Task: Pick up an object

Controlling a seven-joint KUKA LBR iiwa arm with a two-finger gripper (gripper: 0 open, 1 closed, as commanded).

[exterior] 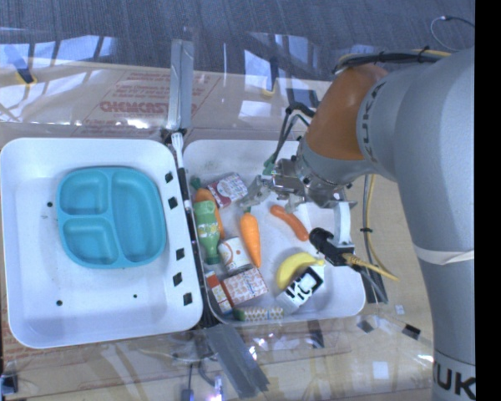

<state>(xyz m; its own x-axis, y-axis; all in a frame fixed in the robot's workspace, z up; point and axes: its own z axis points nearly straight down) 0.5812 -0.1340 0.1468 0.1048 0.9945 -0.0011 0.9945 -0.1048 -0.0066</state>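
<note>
My gripper (265, 190) hangs low over the middle of the right bin (351, 303), below the orange wrist band (342, 115). It is right beside a small white and red carton (231, 187) and just above a long orange carrot (250, 236). A shorter orange piece (290, 221) lies to its right. I see nothing lifted off the bin floor.
The right bin also holds a green bottle (207, 224), a banana (296, 266), a black and white pack (303, 286), a small can (234, 253) and a patterned box (245, 286). A blue divided plate (111, 215) lies in the left bin (17, 249).
</note>
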